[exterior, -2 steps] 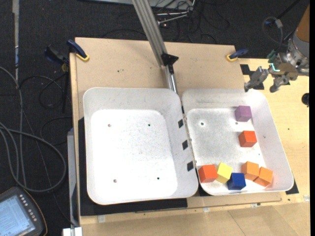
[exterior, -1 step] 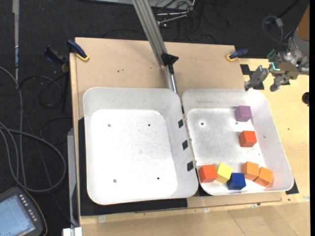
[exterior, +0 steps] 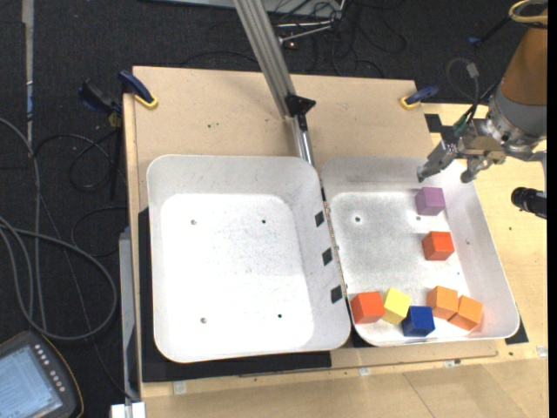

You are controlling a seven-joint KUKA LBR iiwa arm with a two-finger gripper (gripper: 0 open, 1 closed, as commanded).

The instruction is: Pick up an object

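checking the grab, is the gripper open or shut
Open: the gripper has its two fingers spread apart, nothing between them, above the purple block.

The grey two-finger gripper (exterior: 452,165) hangs with its fingers spread over the far right edge of the right shallow white bin (exterior: 374,212), nothing between them. Just below it lies a purple cube (exterior: 429,200), then an orange-red cube (exterior: 438,246). Along the near wall sit another orange-red cube (exterior: 367,306), a yellow cube (exterior: 396,305), a blue cube (exterior: 419,320) and two orange cubes (exterior: 457,306). The left shallow white bin (exterior: 228,251) lies beside it.
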